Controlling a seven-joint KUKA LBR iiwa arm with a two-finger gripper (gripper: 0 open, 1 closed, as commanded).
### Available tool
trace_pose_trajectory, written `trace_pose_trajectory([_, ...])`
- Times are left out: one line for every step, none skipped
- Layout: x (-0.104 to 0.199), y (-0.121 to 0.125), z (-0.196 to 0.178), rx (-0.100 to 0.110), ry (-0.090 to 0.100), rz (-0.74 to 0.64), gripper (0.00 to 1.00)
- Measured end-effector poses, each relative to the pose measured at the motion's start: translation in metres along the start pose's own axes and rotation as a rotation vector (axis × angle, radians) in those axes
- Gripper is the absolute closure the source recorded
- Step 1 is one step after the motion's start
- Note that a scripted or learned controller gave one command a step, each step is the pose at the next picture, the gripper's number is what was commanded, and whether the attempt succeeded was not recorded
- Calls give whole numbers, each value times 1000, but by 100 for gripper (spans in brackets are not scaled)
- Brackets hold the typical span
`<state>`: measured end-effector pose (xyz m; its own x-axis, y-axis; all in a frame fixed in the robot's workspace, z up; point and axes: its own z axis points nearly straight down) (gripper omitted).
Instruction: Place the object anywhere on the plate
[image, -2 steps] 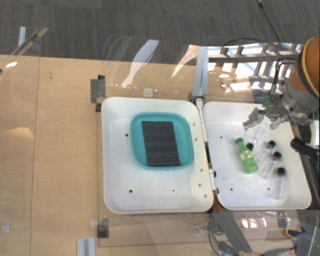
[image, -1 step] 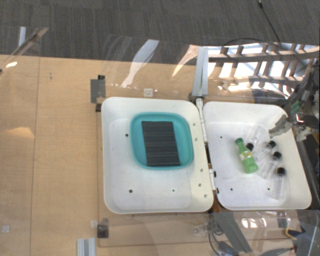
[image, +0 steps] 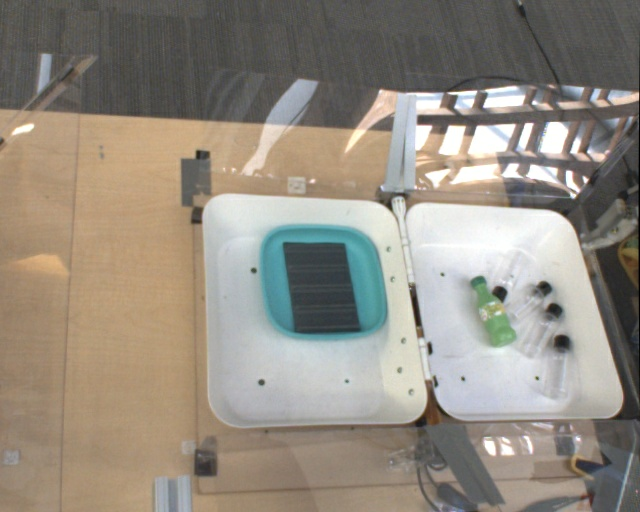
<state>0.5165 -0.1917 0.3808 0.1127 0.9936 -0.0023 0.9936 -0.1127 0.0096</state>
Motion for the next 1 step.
trace_pose_trajectory([-2, -15, -56, 2, 0, 112, 0])
